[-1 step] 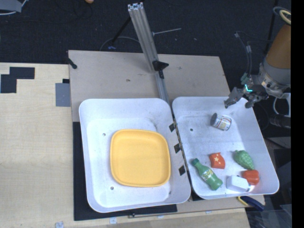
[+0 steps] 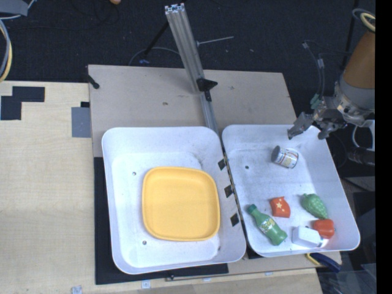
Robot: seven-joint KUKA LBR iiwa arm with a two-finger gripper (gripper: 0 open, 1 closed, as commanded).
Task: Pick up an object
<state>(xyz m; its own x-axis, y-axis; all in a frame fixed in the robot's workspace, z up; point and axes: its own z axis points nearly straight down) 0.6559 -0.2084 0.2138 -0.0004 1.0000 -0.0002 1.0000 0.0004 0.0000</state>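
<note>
Hovering over the far right corner of the right bin (image 2: 334, 164), the gripper (image 2: 312, 127) of the grey arm (image 2: 358, 72) hangs with its two dark fingers spread apart and nothing between them. The arm's orange band (image 2: 360, 57) shows at the frame's right edge, above the wrist.

Inside the right bin, a small can (image 2: 285, 157) lies on its side toward the far edge, just below and left of the gripper but apart from it. Toward the near edge, a green bottle (image 2: 267, 225) lies tilted near the bin's left wall. A red block (image 2: 280, 207) sits just beside it, toward the middle. A green lumpy toy (image 2: 315, 205) rests near the right wall. In the near right corner, a red piece (image 2: 324, 228) touches a white piece (image 2: 307, 236).

The left bin (image 2: 116, 164) carries a yellow plate (image 2: 181, 203), square with rounded corners, lying flat at its middle. Three black clips (image 2: 228, 190) mark the seam where the two bins meet.

Both bins sit on a tan board (image 2: 153, 97). A metal rail (image 2: 190, 48) runs at a slant from the dark floor behind the board down to the bins' far edges, with a black bracket (image 2: 206, 85) partway along it.
</note>
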